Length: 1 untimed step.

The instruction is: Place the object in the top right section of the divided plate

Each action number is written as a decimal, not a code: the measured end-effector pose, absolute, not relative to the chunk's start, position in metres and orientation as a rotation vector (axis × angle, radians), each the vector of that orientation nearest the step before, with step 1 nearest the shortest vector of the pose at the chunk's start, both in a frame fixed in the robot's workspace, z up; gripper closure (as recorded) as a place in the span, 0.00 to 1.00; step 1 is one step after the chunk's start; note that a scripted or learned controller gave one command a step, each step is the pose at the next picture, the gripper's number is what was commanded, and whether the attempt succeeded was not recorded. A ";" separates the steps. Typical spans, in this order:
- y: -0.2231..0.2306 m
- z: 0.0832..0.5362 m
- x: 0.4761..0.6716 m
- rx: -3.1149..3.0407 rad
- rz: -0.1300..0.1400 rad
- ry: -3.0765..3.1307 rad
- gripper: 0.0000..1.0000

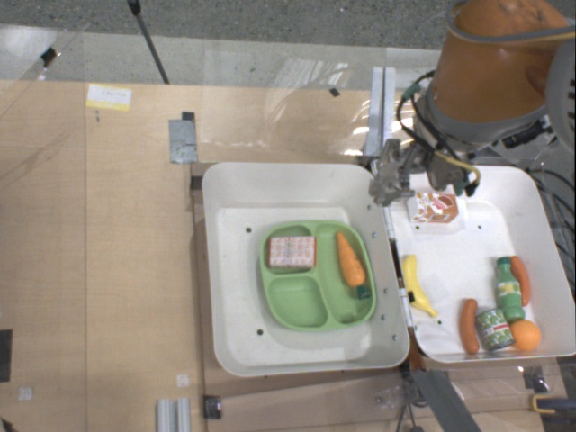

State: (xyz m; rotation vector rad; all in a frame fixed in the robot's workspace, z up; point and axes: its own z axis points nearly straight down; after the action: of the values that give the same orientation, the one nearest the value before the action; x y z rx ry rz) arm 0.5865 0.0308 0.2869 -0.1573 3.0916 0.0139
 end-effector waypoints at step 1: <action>0.031 0.287 0.586 -0.158 0.014 3.092 0.00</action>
State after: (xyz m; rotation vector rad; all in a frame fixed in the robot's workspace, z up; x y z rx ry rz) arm 0.5865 0.0309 0.2869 -0.1580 3.0918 0.0138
